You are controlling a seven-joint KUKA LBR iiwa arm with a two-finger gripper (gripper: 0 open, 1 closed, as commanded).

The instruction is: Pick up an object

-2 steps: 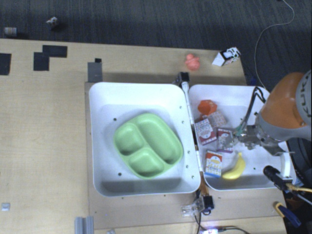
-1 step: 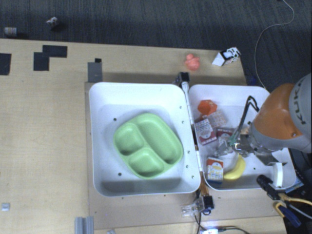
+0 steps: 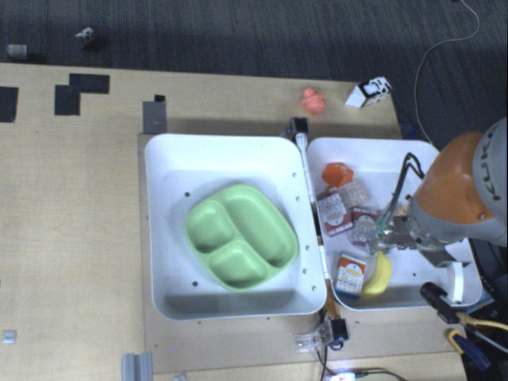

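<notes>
The gripper [image 3: 386, 240] hangs over the right bin [image 3: 413, 155], touching the banana [image 3: 379, 276] at its 6 o'clock. Whether it grips is unclear; packets [image 3: 343, 213] lie at its 10 o'clock

Illumination is even and moderately bright from overhead, with soft shadows inside the left bin [image 3: 159, 213] along its near wall. The white bins show mild glare. Overall sharpness is low, and small items in the right bin [image 3: 413, 153] appear blurred
</notes>
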